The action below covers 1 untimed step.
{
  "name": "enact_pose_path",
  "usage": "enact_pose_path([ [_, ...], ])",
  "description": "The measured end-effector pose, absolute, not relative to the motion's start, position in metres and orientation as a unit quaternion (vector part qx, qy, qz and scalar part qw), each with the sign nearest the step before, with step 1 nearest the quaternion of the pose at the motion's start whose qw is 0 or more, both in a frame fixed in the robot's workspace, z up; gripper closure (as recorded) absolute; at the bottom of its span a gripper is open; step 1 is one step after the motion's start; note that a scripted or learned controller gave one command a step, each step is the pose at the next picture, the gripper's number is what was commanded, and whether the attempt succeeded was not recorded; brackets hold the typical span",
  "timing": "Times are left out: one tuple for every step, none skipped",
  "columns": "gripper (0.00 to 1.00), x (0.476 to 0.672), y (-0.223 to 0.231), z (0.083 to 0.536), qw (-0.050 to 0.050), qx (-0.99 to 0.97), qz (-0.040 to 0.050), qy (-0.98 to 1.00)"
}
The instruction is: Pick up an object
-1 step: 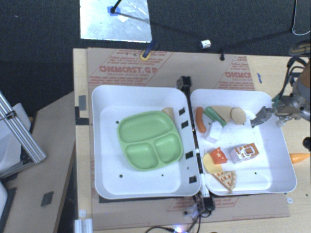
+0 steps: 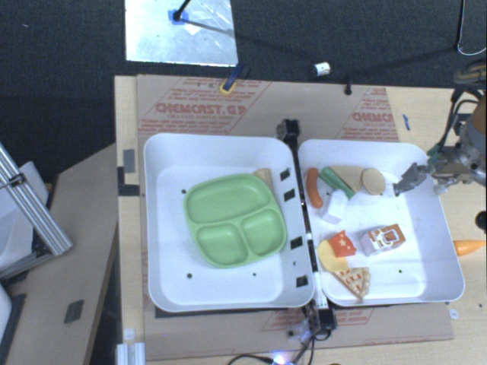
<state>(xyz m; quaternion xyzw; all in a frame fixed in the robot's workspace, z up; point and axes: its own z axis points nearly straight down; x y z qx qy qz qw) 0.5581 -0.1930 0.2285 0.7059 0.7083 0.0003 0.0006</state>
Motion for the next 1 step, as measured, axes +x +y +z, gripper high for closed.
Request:
enact_pose_path([
  [0.00,0.5511,-0.1879,0.1825,-0.001,0.706,-0.0004,0.708],
])
